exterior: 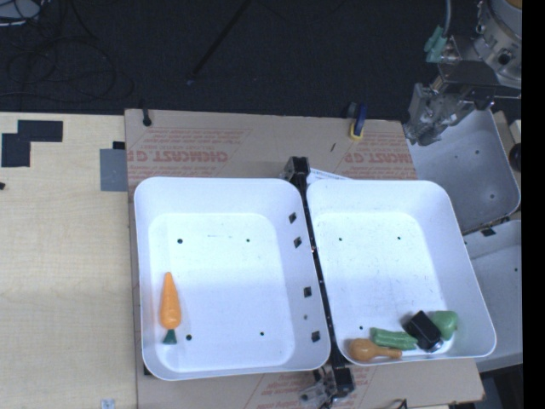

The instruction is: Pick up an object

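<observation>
The desk (pixel 60 262) is pale wood on its left part, with a brown cardboard sheet (pixel 255 147) laid over its middle, printed with red lettering. On that sheet sit two shallow white bins side by side, touching along a black clipped seam down the middle.

The left bin (pixel 153 203) holds one thing: a toy carrot (pixel 169 302), orange with a small dark green stub at its near end, lying lengthwise close to the bin's left wall and toward its near-left corner.

The right bin (pixel 443 220) has a small cluster in its near-right corner. A green toy vegetable (pixel 444 321) lies nearest the right wall, a black block (pixel 422 330) rests tilted against and partly over it, a longer green pod-like piece (pixel 392 338) lies just left of the block, and an orange-tan pear-shaped toy (pixel 369 350) lies along the near wall, touching the pod.

The arm reaches in at the desk's far-right corner, beyond the right bin's far edge. Its hand (pixel 426 126) hangs above the cardboard's far-right corner, well apart from every toy; whether it is clenched or released I cannot tell, and nothing is seen in its grasp.

A small blue and yellow clip (pixel 358 122) stands at the cardboard's far edge, left of the hand. A grey square (pixel 112 169) and black shapes (pixel 30 139) mark the wood at the far left.
</observation>
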{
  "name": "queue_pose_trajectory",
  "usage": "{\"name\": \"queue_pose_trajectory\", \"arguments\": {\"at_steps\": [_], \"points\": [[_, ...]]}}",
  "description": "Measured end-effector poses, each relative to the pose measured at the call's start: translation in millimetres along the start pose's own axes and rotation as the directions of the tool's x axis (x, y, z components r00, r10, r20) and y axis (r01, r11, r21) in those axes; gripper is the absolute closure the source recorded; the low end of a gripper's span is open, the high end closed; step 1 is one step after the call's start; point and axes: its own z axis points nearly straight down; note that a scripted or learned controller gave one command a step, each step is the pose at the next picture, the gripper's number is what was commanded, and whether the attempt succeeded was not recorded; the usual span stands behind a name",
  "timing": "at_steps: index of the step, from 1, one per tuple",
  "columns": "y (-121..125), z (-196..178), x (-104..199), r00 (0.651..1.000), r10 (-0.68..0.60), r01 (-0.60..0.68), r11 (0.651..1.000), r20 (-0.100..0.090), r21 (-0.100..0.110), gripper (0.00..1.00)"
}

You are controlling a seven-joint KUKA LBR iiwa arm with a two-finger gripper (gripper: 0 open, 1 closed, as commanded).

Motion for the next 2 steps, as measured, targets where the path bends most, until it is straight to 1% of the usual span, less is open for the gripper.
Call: {"name": "queue_pose_trajectory", "arguments": {"at_steps": [1, 2], "points": [[7.6, 71.4, -76.5, 1.000, 0.004, -0.004, 1.000, 0.001, 0.007, 1.00], [-13.7, 121.7, -166.5, 1.000, 0.006, -0.006, 1.000, 0.000, 0.005, 1.00]]}}
